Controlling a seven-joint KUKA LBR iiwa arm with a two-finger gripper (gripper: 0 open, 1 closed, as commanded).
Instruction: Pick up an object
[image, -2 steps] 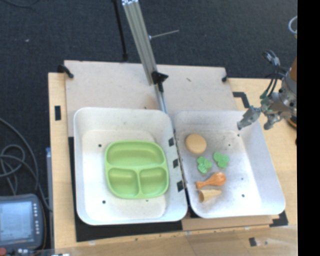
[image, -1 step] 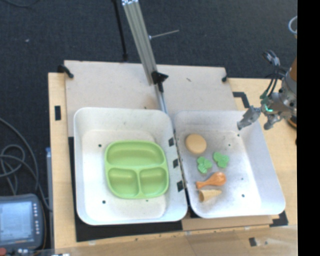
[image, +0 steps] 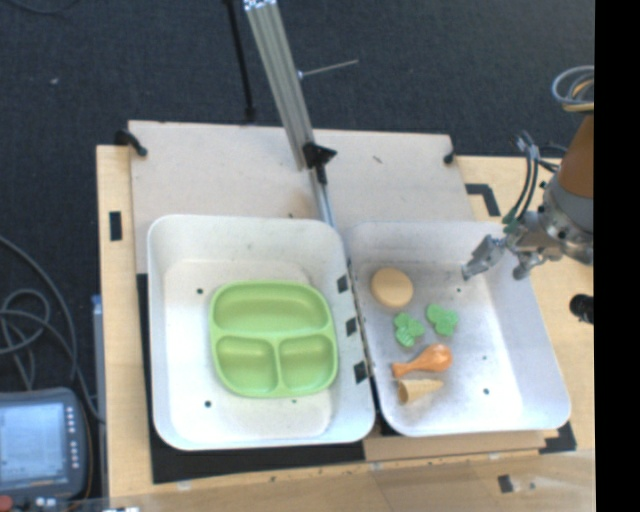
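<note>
Five small things lie in the right bin (image: 530, 390), all to the left of and below the empty, spread-fingered gripper (image: 497, 257) at its upper right rim, the round tan piece (image: 392, 287) lying nearest, just leftward across bare bin floor

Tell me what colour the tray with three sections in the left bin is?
The tray is light green, seen clearly in the camera view.
</note>
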